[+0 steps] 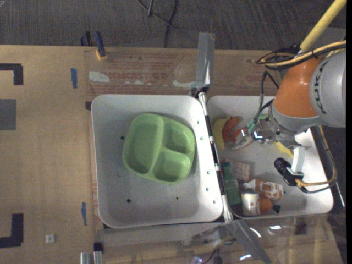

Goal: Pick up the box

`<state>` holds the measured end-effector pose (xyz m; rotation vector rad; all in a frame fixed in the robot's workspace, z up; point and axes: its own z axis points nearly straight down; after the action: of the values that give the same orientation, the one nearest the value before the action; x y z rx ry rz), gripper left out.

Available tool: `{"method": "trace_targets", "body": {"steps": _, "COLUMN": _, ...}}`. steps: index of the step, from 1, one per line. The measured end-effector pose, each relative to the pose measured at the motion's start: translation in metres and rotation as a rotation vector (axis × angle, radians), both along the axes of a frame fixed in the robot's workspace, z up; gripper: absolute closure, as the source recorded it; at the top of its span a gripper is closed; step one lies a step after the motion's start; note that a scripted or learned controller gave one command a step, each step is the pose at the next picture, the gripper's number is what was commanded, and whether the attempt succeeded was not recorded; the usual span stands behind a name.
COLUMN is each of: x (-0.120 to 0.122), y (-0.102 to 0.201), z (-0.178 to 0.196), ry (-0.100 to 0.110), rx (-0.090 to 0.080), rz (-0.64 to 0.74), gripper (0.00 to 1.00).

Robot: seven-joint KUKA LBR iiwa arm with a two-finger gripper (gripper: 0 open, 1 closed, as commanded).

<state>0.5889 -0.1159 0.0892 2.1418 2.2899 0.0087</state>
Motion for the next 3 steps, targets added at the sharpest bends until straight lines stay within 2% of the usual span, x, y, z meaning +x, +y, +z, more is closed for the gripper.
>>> {"method": "trace_targets", "body": {"steps": 1, "x": -0.080, "y": -0.012, "z": 0.000, "ry": 0.000, "rx": -0.002, "rz": -0.011, "gripper": 0.00}}
{"method": "trace_targets", "body": {"steps": 2, "x": -0.051, "y": -0.018, "z": 0.128, "ry": 0.007, "rx": 0.000, "rz": -0.136, "gripper": 0.00}}
{"method": "trace_targets", "body": {"steps": 3, "x": -0.110, "y": 0.079, "z": 0.095, "ry": 0.011, "rx": 0.001, "rz": -0.118, "gripper": 0.00}}
